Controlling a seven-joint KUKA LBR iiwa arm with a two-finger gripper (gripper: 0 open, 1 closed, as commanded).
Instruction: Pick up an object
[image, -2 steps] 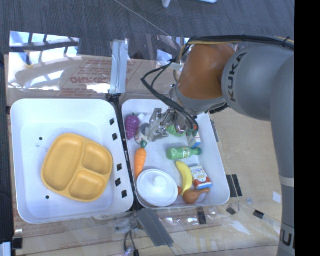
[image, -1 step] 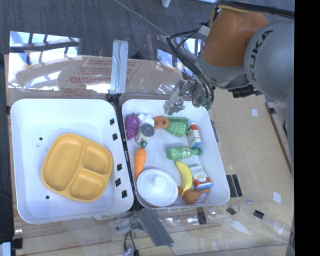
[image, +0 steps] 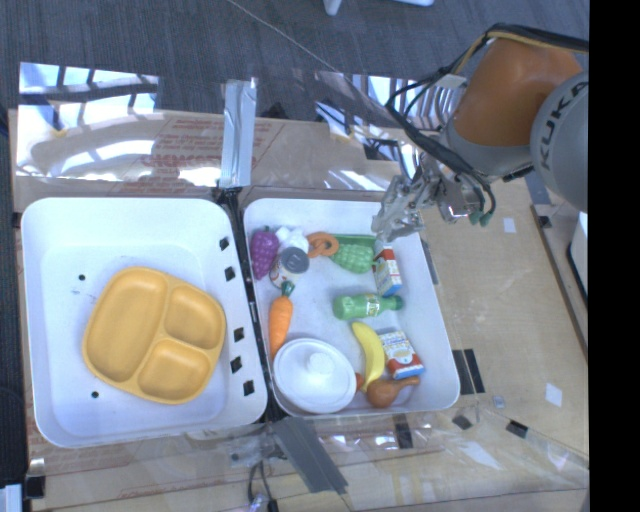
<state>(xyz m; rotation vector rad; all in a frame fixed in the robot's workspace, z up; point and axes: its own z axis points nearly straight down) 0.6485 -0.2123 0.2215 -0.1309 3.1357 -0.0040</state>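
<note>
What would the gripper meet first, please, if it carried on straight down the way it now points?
Probably the small carton standing at the right bin's far right side, just below the gripper; the green toy lies close beside it, and depth is hard to judge.

Two bins side by side on bench. Left bin (image: 40, 300): divided tray (image: 152, 333) alone, near middle. Right bin (image: 440, 340): crowded. Along far wall, left to right: grapes (image: 263, 250), small can (image: 294, 260), ring-shaped piece (image: 322, 244), leafy vegetable (image: 352, 254). Carton (image: 388, 272) just right of vegetable, against right wall. Carrot (image: 280, 320) near left wall, below can. Bottle (image: 366, 305) lying on side, mid-bin, below carton. Bowl (image: 315, 375) at near wall; banana (image: 369, 352) just right of it; boxed item (image: 399, 353) right of banana; rounded item (image: 383, 392) in near right corner. Gripper (image: 393, 222) over far right corner, above carton.
</note>
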